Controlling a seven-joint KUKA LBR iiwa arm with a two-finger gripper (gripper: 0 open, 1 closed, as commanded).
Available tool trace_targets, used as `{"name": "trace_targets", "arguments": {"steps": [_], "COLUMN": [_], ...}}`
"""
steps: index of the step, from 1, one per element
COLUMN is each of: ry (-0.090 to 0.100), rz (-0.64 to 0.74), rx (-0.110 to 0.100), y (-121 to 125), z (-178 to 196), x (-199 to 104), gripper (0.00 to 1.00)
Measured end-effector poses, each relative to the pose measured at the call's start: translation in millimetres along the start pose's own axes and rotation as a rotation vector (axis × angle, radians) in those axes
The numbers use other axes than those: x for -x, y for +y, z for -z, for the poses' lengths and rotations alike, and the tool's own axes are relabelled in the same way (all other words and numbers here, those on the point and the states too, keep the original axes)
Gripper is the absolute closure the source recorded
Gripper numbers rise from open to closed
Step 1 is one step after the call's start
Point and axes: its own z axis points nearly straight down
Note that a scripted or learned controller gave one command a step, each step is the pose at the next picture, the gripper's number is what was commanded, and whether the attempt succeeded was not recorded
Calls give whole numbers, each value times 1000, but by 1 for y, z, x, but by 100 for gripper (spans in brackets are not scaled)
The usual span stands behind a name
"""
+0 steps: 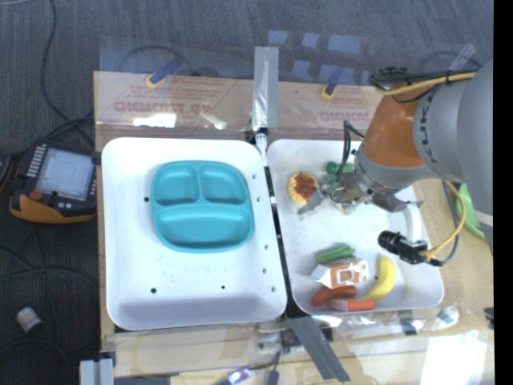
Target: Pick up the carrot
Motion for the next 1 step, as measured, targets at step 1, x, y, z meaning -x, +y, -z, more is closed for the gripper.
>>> {"name": "trace_targets", "arguments": {"steps": [1], "ry": [-1], "rz": [-13], "rx": [2], "y": [-22], "z": [65], "x": [-22], "gripper": [0]}}
